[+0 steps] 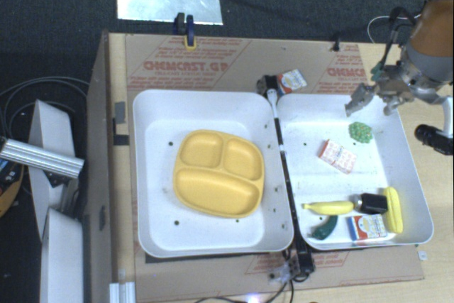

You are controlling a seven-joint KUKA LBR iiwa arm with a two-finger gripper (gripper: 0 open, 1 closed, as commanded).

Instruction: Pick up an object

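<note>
target candidate: green bumpy object (360,131), lying loose in the upper part of the right bin (418,184), apart from the other items. gripper (372,101) hangs just above and beside it, 2 fingers spread apart, nothing between them. judgement: centre the fingers over the green piece, straddle it, descend straight, then close; it looks small and low, so go near the floor. red-and-white packet (338,155) lies nearby, avoid clipping it. left bin (152,152) holds the yellow tray (219,172).

yellow divided plate (218,172), left bin (152,152), cardboard sheet (213,60)
</note>
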